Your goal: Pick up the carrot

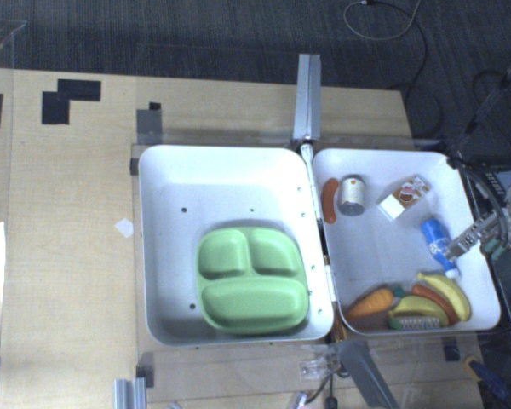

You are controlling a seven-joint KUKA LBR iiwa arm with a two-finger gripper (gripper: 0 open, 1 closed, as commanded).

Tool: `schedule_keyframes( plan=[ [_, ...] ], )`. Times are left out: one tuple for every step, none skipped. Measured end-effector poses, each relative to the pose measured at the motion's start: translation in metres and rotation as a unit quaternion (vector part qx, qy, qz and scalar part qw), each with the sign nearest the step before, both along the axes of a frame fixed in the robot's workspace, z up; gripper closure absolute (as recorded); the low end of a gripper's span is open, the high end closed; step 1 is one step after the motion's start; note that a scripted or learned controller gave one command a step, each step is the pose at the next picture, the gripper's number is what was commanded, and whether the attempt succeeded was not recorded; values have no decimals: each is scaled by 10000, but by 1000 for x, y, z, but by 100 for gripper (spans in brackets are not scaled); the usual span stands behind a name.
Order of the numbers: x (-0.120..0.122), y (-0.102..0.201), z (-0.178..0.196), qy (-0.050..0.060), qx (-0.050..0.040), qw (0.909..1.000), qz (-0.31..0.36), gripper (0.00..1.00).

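The carrot lay at the near left corner of the right bin, its tip touching a pile of bananas and other toy food to its right. The gripper hung at the bin's right edge, just beside a blue bottle, well apart from the carrot; how its grip stood could not be told. Farther back sat a metal can, a sausage and a small carton. The left bin bore a green divided tray.
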State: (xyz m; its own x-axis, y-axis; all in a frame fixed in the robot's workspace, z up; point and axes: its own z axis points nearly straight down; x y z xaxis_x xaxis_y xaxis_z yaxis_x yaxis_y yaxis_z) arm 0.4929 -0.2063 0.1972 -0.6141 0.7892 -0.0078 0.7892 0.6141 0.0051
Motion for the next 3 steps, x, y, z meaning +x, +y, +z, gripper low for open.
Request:
schedule_keyframes(
  plan=[
    [34,1,8,2,17,9807,-1957,100],
    [9,2,-12,10,25,9673,-2537,100],
    [28,1,16,9,29,9186,-3952,100]
  ],
)
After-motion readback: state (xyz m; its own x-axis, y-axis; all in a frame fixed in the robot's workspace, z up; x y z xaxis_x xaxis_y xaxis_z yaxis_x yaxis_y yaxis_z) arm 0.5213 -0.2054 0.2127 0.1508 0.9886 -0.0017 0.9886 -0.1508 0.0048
